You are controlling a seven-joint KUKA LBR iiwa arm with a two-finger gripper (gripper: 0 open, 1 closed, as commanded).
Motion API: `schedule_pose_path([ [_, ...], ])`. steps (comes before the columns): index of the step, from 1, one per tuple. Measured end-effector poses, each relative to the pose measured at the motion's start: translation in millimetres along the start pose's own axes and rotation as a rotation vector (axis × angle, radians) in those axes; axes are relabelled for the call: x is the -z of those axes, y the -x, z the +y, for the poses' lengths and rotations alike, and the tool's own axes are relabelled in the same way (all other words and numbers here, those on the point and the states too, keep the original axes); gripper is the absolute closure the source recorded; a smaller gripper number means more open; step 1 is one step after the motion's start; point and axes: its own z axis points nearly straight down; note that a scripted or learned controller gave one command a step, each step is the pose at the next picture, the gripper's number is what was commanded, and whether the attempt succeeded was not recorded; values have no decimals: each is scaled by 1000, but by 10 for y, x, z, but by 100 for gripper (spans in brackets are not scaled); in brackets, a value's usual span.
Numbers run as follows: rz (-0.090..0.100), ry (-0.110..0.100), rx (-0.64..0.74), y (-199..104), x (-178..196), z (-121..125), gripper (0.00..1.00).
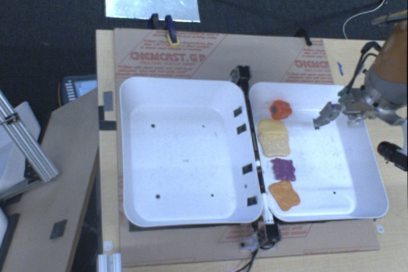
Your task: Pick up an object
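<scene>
The right bin (366, 156) is the place to watch, so I place everything else by it. Along its left wall four small things lie in a row from the far end to the near end: a red-orange pepper-like piece (280, 109), then a pale yellow block (274, 137) just beside it, then a small purple cluster (283, 169), and nearest me an orange lump (284, 195). The arm leans in over the bin's far right corner, and the gripper (325, 115) hangs above the bin's far half, pointing toward the pepper but well apart from it. Nothing sits between its tips; how wide it is set I cannot tell from here. The left bin (134, 156) lies flush against the right bin's left wall.
</scene>
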Motion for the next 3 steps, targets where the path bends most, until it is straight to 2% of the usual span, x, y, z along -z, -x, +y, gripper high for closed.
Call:
schedule_pose_path([
  [1, -1, 3, 3, 1, 112, 9, 100],
  [2, -5, 9, -8, 376, 1359, -864, 100],
  [3, -8, 18, 2, 401, 2818, -864, 100],
])
